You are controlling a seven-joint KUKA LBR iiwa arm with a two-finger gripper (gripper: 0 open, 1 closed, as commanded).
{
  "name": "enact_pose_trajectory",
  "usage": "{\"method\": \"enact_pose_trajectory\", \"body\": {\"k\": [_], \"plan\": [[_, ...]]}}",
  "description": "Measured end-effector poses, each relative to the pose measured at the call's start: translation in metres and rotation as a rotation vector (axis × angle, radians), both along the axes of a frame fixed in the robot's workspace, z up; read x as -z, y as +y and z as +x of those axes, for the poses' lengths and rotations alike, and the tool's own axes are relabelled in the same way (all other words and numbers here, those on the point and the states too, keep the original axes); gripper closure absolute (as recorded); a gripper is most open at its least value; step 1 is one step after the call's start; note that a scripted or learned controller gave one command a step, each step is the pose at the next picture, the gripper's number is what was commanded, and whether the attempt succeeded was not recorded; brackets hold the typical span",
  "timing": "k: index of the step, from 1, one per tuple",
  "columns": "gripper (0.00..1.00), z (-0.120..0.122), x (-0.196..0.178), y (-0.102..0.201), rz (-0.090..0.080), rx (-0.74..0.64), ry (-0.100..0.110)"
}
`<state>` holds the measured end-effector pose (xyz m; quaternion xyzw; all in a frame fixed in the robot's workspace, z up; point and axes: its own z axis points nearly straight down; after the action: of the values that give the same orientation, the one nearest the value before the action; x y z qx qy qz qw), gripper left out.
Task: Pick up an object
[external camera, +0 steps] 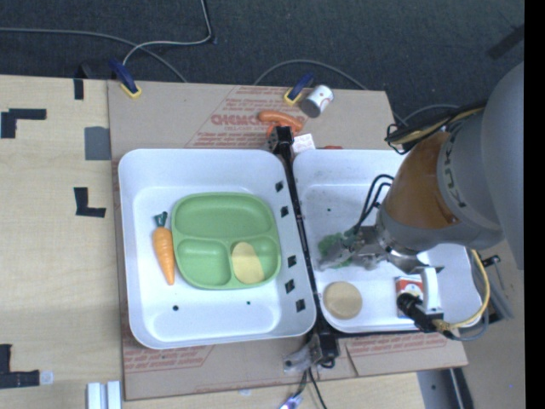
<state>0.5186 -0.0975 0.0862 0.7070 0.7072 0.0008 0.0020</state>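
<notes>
Gripper [345,247] is low in the right bin [341,173], over a small green object [332,244]; whether it's clamped on it can't be told. Green object is leafy-looking and irregular, long axis roughly left-right. Just below it lies a flat tan disc [343,299]. Left bin [204,326] holds a green plastic divided plate [223,220] with a yellow piece [248,263] in one compartment; beside the plate, an orange carrot [163,254] lies top-to-bottom, green stem end up.

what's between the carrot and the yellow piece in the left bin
In the camera view, the green divided plate: its lower-left compartment lies between the carrot and the yellow piece, which sits in the plate's lower-right compartment.
</notes>
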Motion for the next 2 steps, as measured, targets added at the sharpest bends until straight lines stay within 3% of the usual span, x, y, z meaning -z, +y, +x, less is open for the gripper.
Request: {"method": "enact_pose_trajectory", "body": {"k": [1, 2], "plan": [[0.0, 0.062, 0.0, 0.003, 0.0, -0.001, -0.001], [0.0, 0.028, 0.0, 0.002, -0.001, -0.001, -0.001]]}}
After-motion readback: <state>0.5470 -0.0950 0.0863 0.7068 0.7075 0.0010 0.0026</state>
